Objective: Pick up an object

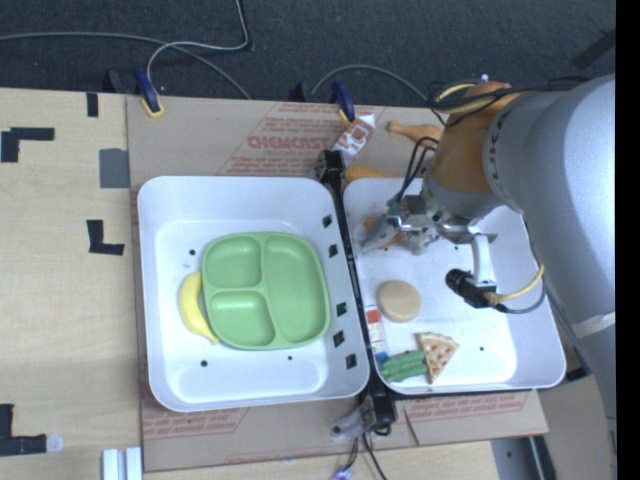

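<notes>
Gripper (400, 230) is hanging low in the right bin (520, 368), at about eleven o'clock of the bin's middle, beneath the grey arm (560, 168) and its orange band (465, 153); whether anything is sitting between its fingers cannot be told, since the wrist and hardware are crowding that spot.

Working from the near edge: a green toy vegetable (402, 366) is lying at about seven o'clock in the right bin, smooth and elongated, touching a pizza slice (437, 354), a flat triangle with a speckled orange top. Both are looking like hard, slick plastic. Just beyond them, toward twelve o'clock, a tan round cookie-like piece (399, 300) is resting flat, domed and matte. Any of these three is a candidate for the pick, and the round piece is nearest the tool.

Judged from here, a low flat thing could be slipping out as fingers close, because there is little height to catch. The pair touching each other could be dragging one another. A descent near the bin's dividing wall could be clipping the rim.

In the left bin (160, 368), a glossy green divided plate (266, 290) is sitting with a yellow banana (192, 308) tucked against its nine o'clock edge. Farthest off, cables (200, 53) are trailing over dark carpet.
</notes>
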{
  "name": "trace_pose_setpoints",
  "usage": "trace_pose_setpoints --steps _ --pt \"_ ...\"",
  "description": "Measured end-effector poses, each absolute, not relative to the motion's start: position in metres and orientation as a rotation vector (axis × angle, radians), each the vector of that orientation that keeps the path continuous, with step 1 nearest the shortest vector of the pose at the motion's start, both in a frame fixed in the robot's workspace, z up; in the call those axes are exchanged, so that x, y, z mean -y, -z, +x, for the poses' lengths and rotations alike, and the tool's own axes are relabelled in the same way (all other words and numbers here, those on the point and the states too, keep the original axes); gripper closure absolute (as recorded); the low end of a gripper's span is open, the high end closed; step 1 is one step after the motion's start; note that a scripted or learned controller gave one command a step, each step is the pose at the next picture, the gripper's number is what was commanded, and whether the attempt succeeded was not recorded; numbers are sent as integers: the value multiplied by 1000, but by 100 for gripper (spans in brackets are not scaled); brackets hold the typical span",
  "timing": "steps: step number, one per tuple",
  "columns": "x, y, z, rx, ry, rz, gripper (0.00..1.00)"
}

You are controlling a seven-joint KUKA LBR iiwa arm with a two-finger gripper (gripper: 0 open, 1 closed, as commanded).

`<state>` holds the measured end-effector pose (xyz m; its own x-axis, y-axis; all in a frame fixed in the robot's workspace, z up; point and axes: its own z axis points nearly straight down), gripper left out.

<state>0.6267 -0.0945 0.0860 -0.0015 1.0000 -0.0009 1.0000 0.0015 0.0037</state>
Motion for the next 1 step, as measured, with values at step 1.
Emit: trace_pose_setpoints --steps 1 --pt "97 -85 669 -2222 -1 2218 0"
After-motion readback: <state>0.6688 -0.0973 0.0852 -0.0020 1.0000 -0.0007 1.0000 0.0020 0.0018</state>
